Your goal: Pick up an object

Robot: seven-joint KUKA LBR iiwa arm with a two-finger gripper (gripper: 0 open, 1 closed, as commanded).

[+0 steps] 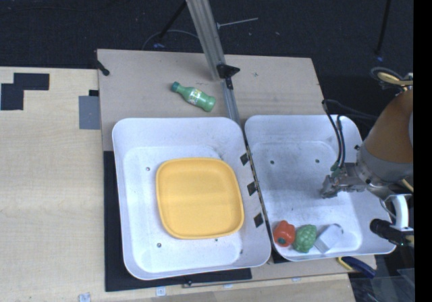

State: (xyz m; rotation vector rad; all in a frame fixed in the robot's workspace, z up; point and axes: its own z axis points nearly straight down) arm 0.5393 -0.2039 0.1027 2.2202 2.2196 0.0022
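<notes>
Gripper [332,186] of the grey, orange-banded arm [388,142] hangs low over the right bin [297,133], near its right side; whether it is open or closed cannot be told, and nothing is visibly held. At that bin's near edge lie a red-orange object [284,232], a green object [305,238] and a pale grey piece [327,238]. A yellow plate [199,197] fills the left bin [131,159]; a green bottle [193,96] lies on the bench behind.
</notes>
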